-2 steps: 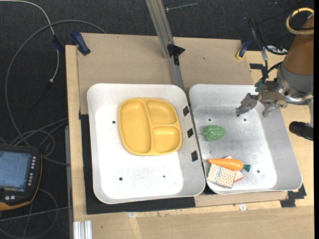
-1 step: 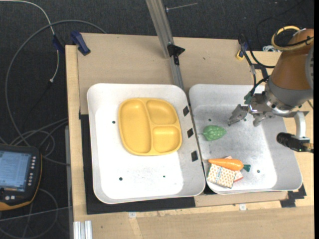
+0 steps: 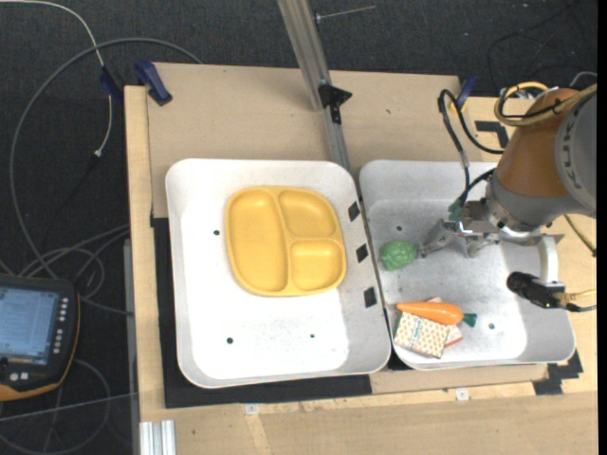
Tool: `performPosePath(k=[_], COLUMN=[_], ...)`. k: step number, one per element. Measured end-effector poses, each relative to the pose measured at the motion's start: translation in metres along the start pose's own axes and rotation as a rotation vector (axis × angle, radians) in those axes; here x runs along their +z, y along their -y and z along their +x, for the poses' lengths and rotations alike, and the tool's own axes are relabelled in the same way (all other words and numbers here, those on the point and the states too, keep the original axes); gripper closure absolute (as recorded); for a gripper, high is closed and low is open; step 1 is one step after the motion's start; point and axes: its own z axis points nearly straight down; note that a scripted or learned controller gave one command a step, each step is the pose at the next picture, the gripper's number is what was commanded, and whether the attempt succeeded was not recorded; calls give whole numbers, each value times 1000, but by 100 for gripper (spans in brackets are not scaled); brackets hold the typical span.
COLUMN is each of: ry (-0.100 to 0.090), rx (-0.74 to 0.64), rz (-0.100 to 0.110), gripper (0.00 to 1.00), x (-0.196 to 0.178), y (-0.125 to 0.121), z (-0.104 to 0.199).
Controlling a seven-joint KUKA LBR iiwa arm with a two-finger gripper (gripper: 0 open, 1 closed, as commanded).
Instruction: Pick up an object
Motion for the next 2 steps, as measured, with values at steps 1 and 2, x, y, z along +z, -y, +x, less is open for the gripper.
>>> performPosePath(k=[1, 2], ry=[1, 4], rx=[-1, -2], rz=[-9, -16], gripper=[100, 100], x=[-15, -69], y=[-2, -11], z=[0, 8])
